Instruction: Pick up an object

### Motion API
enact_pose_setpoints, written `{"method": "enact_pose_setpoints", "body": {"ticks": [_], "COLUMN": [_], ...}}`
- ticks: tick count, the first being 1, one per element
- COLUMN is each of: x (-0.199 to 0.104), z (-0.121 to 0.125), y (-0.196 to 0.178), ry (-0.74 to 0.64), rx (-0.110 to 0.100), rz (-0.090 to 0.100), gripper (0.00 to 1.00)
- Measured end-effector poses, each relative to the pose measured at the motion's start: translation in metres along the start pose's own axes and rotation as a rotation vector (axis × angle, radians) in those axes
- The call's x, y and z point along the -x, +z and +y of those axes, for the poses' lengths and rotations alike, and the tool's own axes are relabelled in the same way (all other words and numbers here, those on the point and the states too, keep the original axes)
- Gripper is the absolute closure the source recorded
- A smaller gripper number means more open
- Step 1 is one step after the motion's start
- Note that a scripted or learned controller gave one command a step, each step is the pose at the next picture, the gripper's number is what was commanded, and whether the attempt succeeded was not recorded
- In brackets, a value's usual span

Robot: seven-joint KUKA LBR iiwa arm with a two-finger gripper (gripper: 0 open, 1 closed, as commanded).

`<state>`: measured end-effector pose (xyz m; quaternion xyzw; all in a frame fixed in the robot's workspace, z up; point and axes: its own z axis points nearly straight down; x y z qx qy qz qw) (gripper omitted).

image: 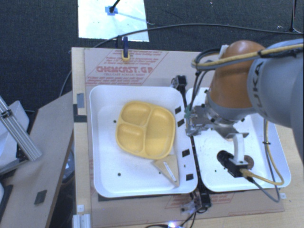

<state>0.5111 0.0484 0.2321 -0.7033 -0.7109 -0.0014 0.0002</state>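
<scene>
Nearest the camera, a flat tan wedge-shaped piece [167, 170] lies in the front right corner of the left shallow white bin [109, 177]. Its narrow end points back toward the plate and it reaches, or all but touches, the plate's near rim; it looks dropped there loose, a low thing that would be hard to get under. Just behind it, a yellow plastic divided plate [145, 128] rests flat and face up in the middle of the same bin, turned at a slant, its raised rim probably the easiest hold. These two are the likely things to pick. Beside them to the right, the gripper [194, 126] hangs low over the left edge of the right shallow white bin [213, 180], by the seam between the bins, near the plate's right rim but apart from it. Whether it is open or closed I cannot tell, and nothing shows in its grasp. The grey arm with its orange band [237, 75] crosses above the right bin because it comes in from that side. Farthest back lies a cardboard sheet with red lettering [126, 65]. Count: two bins, one plate of three compartments, one wedge, one arm.
</scene>
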Motion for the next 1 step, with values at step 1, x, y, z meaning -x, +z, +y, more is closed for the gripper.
{"method": "enact_pose_setpoints", "body": {"ticks": [1], "x": [-0.0506], "z": [0.0022], "y": [0.0143], "ry": [0.001], "rx": [-0.002], "rz": [0.000], "gripper": [1.00]}}
